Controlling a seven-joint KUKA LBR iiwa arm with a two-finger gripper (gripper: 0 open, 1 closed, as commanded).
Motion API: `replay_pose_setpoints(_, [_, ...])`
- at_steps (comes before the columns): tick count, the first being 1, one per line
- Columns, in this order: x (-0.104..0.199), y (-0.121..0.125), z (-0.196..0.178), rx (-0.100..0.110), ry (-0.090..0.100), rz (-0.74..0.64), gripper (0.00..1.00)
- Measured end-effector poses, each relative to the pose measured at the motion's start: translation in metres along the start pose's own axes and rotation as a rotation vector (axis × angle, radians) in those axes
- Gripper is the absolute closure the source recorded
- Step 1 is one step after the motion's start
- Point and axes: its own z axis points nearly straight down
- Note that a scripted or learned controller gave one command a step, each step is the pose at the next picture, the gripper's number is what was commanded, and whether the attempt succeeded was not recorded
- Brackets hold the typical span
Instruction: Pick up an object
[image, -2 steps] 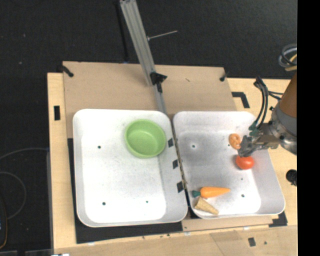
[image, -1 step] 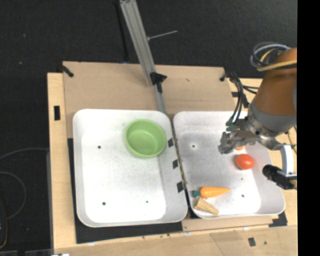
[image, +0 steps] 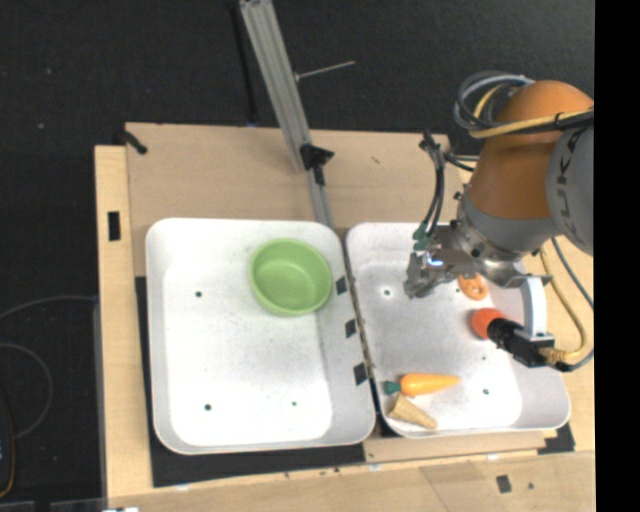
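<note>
A: Biggest first: the tan wooden counter (image: 220, 170) carries two shallow white plastic bins. The left bin (image: 180, 400) holds a round lime-green plastic bowl (image: 291, 277), well apart from the action.

B: And the grey arm with the orange band (image: 520, 170) leans over the right bin (image: 545, 405), its tool (image: 422, 275) hanging above bare floor near the back.

A: Whether that tool is wide or narrow, I cannot tell; the tips are a dark blur.

B: Nothing visible between them, so I'd call it empty. Candidates?

A: An orange toy carrot with a green end (image: 428, 383) lies near the front wall, a tan wedge-shaped piece (image: 413, 412) just beside it. A small orange ball-like piece (image: 473, 288) sits partly tucked under the wrist, and a red-orange round piece (image: 487, 322) lies against a black fitting.

B: The risk, then: dropping straight down probably closes on nothing. Going for the carrot, the wedge could get nudged or pinched along with it, and the bin's wall crowds the approach.
</note>
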Motion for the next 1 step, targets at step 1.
replay_pose_setpoints(1, [0.0571,0.0223,0.0007,0.000,0.000,0.000,1.00])
